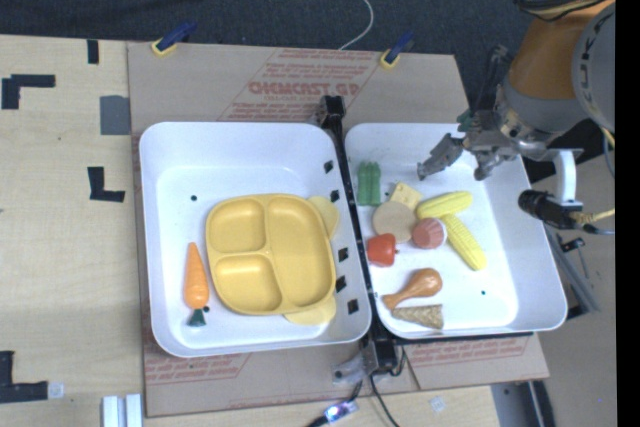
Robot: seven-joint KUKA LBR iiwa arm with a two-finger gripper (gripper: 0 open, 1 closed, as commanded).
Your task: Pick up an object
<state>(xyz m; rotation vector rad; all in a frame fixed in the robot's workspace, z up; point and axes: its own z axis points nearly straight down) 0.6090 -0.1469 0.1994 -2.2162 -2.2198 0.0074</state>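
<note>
Corn cobs (455, 221) lie nearest under my gripper (462, 163), so I favour them. Gripper spread wide, holding nothing.

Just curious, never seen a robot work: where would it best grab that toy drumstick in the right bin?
Probably from straight above, on the drumstick at its thin bone end, where the shape is narrowest. It lies flat and slanted, so the gripper would likely close across that shaft, clear of the wedge below it.
</note>
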